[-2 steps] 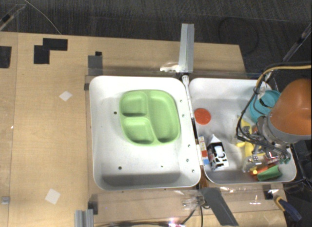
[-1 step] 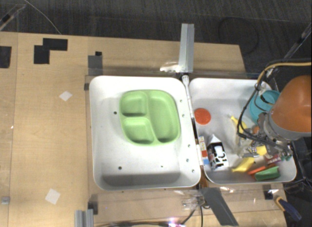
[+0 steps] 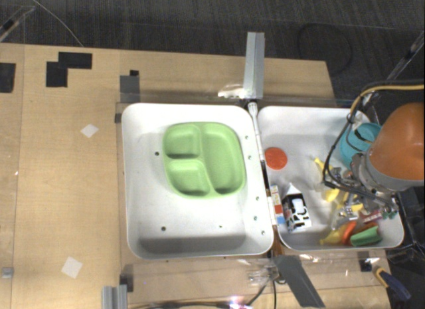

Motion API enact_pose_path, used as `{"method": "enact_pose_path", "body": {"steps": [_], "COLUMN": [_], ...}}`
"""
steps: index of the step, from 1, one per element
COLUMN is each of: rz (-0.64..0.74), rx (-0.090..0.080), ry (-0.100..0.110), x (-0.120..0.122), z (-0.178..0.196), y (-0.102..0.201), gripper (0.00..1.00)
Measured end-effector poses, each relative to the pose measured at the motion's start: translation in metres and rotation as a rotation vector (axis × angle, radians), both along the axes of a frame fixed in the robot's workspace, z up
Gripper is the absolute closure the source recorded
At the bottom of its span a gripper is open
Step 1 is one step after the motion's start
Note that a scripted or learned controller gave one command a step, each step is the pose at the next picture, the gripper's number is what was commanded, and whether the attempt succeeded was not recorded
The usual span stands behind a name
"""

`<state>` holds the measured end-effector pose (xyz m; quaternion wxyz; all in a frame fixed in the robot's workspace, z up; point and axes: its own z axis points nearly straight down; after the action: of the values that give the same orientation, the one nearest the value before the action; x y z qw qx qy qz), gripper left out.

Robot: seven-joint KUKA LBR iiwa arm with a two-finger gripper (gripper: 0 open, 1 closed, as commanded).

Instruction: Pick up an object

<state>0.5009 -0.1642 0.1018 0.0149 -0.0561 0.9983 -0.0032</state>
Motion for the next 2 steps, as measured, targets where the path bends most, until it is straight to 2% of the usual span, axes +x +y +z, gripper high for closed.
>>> {"method": "enact_pose_path", "body": {"steps": [1, 2], "rz": [0.023, -0.001], "rx": [0.003, 0.002], "ry": [0.016, 0.013], "x": [0.035, 0.010], "z": [-0.012, -0.011], "y": [-0.040, 0.004], "gripper": [0.00, 0.00]}}
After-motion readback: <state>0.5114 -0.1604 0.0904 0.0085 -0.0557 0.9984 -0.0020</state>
